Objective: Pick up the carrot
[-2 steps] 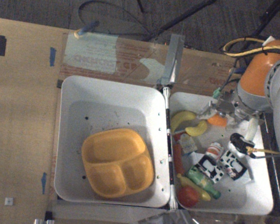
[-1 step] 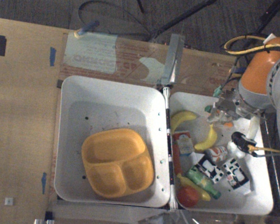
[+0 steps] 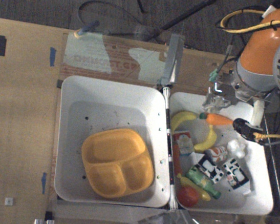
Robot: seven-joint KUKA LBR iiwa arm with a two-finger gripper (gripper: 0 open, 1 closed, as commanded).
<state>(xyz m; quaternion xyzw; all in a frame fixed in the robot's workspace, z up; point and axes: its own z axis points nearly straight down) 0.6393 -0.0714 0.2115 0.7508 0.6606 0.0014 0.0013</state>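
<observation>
Now, the gripper (image 3: 216, 103) hangs over the far end of the right bin (image 3: 262, 189), the carrot (image 3: 219, 120) just beneath it.

Spread or closed, I cannot tell from this angle, and I cannot tell whether it touches the carrot either. The carrot lies crosswise, orange, thick end towards the arm, right beside the banana (image 3: 181, 118) that curves along the bin's left side. Further out, a small red-and-white can (image 3: 217, 154) and a black-and-white patterned box (image 3: 228, 173) sit mid-bin, a green bottle (image 3: 204, 180) lies tilted nearer us, and a red tomato (image 3: 188, 196) rests at the near corner. Over in the left bin (image 3: 78, 106), a yellow divided plate (image 3: 117, 162) lies flat, well apart from the action.
</observation>
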